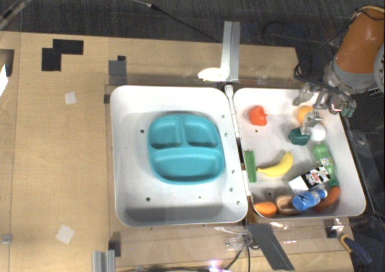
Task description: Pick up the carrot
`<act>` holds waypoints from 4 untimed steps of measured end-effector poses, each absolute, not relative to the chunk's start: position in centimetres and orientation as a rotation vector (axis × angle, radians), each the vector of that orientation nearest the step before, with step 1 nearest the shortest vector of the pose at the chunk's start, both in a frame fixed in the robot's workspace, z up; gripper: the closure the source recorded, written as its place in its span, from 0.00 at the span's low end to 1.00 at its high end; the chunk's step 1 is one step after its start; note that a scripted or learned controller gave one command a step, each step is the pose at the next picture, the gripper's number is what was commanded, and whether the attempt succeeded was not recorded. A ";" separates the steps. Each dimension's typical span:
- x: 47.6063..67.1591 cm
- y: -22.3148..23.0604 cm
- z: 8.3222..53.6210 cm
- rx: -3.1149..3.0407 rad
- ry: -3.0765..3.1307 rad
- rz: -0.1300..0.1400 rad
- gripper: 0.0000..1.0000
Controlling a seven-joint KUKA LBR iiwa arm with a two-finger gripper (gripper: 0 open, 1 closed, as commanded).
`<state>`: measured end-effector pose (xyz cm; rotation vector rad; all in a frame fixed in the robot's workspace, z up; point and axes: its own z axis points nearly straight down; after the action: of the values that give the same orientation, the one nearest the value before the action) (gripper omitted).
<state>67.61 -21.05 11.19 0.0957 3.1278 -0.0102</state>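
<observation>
Currently the gripper [314, 110] is hovering over the right bin's [274, 99] far right corner, close above a yellow-orange piece and a dark green one; whether it is clenched or released I cannot tell. What looks like the carrot [265, 208] is lying at the near left corner, well apart. Approach seems in hand; next, travelling toward that corner.
</observation>
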 end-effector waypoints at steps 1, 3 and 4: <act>67.3 -20.9 11.1 0.270 3.118 -0.004 0.00; 68.2 -21.1 13.4 0.596 3.021 -0.006 1.00; 67.5 -21.0 12.8 0.603 3.056 -0.003 0.00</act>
<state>67.52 -21.01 12.81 0.6029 3.0557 -0.0027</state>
